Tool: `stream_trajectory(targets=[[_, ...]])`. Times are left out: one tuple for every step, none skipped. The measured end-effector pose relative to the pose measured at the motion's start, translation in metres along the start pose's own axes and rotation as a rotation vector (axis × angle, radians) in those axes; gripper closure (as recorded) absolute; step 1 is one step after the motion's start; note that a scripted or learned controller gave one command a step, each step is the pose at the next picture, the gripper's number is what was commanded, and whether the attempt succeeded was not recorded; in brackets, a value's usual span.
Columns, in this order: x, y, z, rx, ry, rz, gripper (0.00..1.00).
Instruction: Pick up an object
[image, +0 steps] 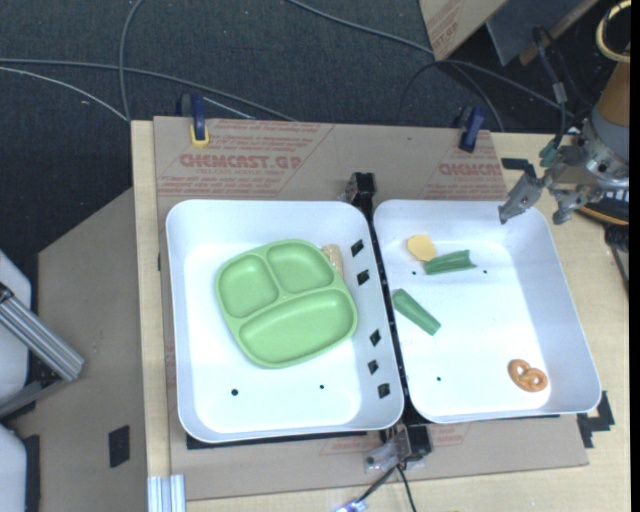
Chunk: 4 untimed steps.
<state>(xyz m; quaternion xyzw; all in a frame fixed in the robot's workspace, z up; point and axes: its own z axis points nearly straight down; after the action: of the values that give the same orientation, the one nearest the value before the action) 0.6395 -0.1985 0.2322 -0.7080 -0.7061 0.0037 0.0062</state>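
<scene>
The hand (540, 197) hovers open and holding nothing at the right bin's (570, 330) far corner; what seems a pretzel (527, 376) lies well apart.

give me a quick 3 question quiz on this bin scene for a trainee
1. True or false: the green divided plate lies in the left bin.
2. How many green sticks lie in the right bin?
3. Which item lies nearest that bin's front right corner? A) pretzel B) yellow piece C) gripper

Key: 1 true; 2 two; 3 A.
</scene>
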Motion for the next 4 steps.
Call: stream_trajectory(targets=[[0.001, 0.003, -0.009, -0.014, -0.003, -0.003, 0.00], [-0.003, -0.003, 0.051, -0.008, -0.002, -0.002, 0.00], [-0.002, 0.002, 0.113, -0.009, -0.002, -0.004, 0.00], [-0.001, 0.004, 0.147, -0.013, -0.003, -0.004, 0.00]])
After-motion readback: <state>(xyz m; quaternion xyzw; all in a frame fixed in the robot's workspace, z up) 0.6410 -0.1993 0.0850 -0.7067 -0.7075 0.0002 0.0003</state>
